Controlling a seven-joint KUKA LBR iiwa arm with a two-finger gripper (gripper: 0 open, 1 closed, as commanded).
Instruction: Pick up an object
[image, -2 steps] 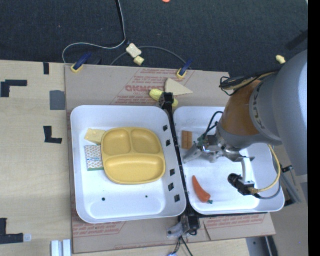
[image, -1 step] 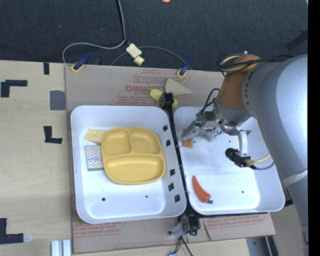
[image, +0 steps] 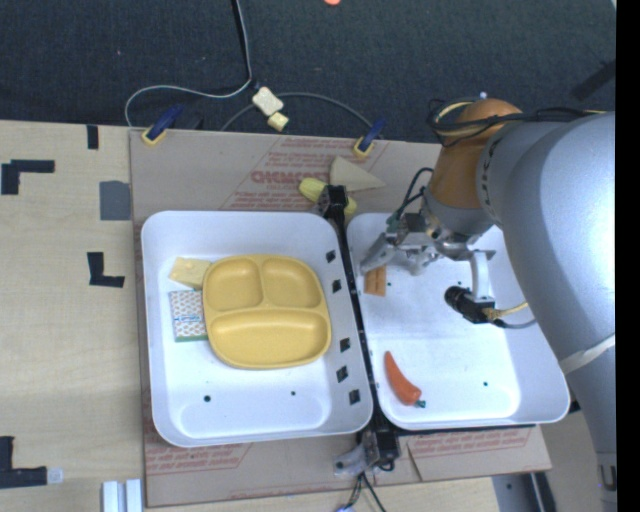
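My gripper (image: 388, 254) hangs low over the far left part of the right bin (image: 500, 400), close to the divider between the bins. A small brown block (image: 375, 282) lies just below its tip; whether the two touch is unclear. An orange carrot (image: 402, 380) rests near the front left of the same bin. In the left bin (image: 240, 420) sits a yellow divided plate (image: 267, 310), with a pale yellow piece (image: 187, 270) and a patterned sponge (image: 186, 313) at its left.
The arm's grey body (image: 560, 210) covers the right bin's far right side. A yellow object (image: 313, 187) and a tan wedge (image: 355, 176) lie on the cardboard behind the bins. Cables (image: 200, 95) run along the back.
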